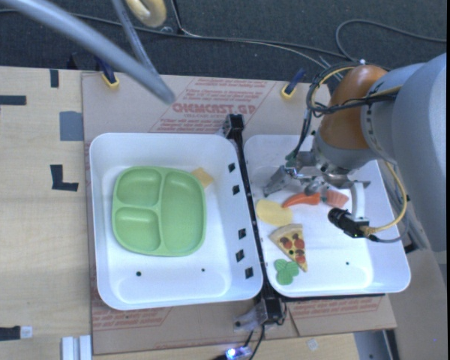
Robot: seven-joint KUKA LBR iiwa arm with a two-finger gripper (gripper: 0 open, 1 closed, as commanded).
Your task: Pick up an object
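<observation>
My gripper [316, 188] is low in the right bin [386, 265], near its back. It is open, with its fingers spread on either side of an orange carrot-like piece [301, 199] and a salmon-pink piece [336, 198] on the bin floor. Nothing is lifted between the fingers. In front of the gripper lie a pale yellow piece [272, 212], a toy pizza slice [292, 246] and a small green piece [286, 273].
The left bin [165, 287] holds a green divided plate [160, 210] with a small yellow piece [202, 176] at its back right corner. A black divider [244, 208] runs between the bins. The arm fills the right bin's right side.
</observation>
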